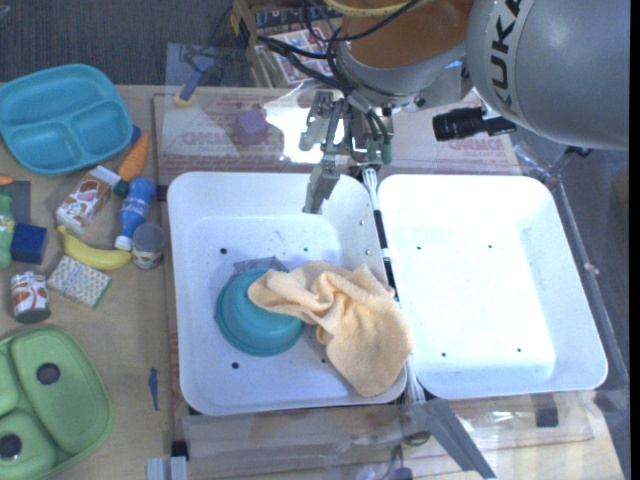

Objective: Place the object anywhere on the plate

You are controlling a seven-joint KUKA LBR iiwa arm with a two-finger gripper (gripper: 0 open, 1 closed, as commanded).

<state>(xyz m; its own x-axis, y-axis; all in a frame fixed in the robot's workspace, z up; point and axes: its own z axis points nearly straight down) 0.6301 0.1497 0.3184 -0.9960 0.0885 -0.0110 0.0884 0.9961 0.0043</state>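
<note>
- Metal two-finger gripper (345,183) hangs with slim fingers apart, clamping nothing.
- Soft, crumpled yellow cloth (345,323) lies below it, draping the round blue plastic plate (255,320) in the left glossy white bin (195,268).

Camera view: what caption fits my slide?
Two-finger gripper above left white bin, yellow cloth draped over blue plate.

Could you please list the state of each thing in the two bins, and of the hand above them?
blue plate: lying in the left bin, partly covered by the cloth.
yellow cloth: crumpled, draped over the plate's right side and onto the bin floor.
left bin: holds the plate and cloth.
right bin: bare white floor showing.
hand: raised above the left bin's far edge, holding nothing.
</note>
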